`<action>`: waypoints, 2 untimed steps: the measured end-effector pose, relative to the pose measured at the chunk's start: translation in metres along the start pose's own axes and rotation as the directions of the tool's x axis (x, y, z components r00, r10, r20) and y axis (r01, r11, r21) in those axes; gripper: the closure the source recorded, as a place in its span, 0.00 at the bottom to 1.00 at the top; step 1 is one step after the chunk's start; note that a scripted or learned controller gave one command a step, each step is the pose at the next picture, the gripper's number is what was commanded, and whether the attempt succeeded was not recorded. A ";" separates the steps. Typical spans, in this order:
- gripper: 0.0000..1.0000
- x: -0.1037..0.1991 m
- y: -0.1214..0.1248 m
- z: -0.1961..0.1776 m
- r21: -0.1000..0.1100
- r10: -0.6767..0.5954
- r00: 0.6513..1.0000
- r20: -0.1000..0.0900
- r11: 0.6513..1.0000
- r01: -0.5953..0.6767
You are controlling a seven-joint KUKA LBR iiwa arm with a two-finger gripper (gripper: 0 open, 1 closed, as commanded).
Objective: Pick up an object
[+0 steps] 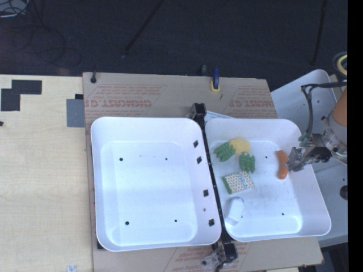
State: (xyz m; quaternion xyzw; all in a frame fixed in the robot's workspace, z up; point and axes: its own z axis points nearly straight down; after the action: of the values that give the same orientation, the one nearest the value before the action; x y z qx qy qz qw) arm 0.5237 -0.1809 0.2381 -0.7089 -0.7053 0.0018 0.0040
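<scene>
The gripper (296, 158) sits at the right-hand bin's (306, 222) right side, low over the floor and just beside an orange carrot-shaped piece (281, 164), which lies on end along the bin's slope; whether its grip is slack or clenched I cannot tell, since the metalwork blurs together at this angle, and nothing is visibly caught in it. The carrot looks like the likeliest target simply because it lies alone, apart from the clutter, and nearest the side from which the arm reaches in. Further left in the same bin a small cluster sits together: a green leafy piece (224, 151) touching a yellow one (240, 145), another green piece (247, 162) just below them, and a patterned green-and-white packet (239, 181) beneath that (close packing there would make a clean grasp harder). A pale white object (235, 208) rests near the bin's front left corner, hard to read against the plastic. Across the black divider (204, 169) stands the left bin (102, 180), and both bins rest on a cardboard sheet (147, 98) on the bench.
</scene>
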 end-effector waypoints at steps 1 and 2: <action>1.00 0.123 0.006 -0.005 -0.004 -0.016 1.000 -0.001 1.000 0.016; 1.00 0.194 -0.002 -0.083 -0.008 -0.009 1.000 0.003 1.000 0.009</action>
State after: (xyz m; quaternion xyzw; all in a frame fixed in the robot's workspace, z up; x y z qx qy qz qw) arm 0.5234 0.0131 0.3217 -0.7058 -0.7084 -0.0002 0.0001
